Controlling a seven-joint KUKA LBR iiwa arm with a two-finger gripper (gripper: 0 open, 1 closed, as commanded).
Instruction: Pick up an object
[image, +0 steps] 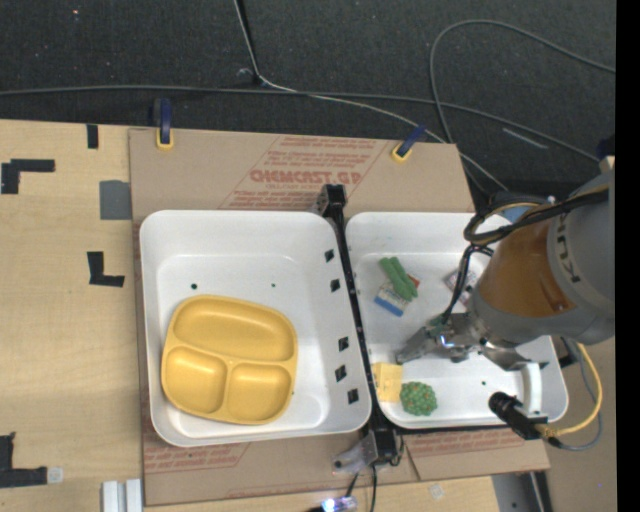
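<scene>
The pick is not yet done, judging from how things lie. The arm reaches in from the right and hangs over the right-hand bin, its gripper low above the bin floor near the middle. The view is too slanted and small to tell whether the gripper is open or closed, and nothing can be seen held in it. The candidates for picking all rest on the floor of the right-hand bin: a green block toward the back, a small blue-and-white piece just in front of it, a yellow block at the front left corner against the divider, and a bumpy green ball just beside it. The gripper sits between these two pairs, apart from each of them. The left-hand bin carries a yellow divided plate, well away from the arm. What appears left is the whole grasp: settling over one item, closing on it, and lifting it clear.
</scene>
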